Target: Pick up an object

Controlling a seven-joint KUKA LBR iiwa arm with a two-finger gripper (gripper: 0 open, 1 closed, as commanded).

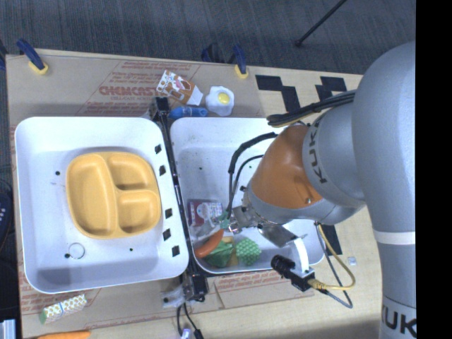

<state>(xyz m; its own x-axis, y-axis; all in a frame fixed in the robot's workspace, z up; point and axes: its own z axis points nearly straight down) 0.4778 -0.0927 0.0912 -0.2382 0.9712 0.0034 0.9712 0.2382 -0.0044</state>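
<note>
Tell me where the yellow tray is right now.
The yellow tray lies in the left bin, about midway, on the camera view's left side. The gripper works over the right bin, beyond the divider.

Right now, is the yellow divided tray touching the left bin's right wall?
Apart. The camera view shows the yellow divided tray lying on the left bin's floor, with bare white floor between its right edge and that wall.
</note>
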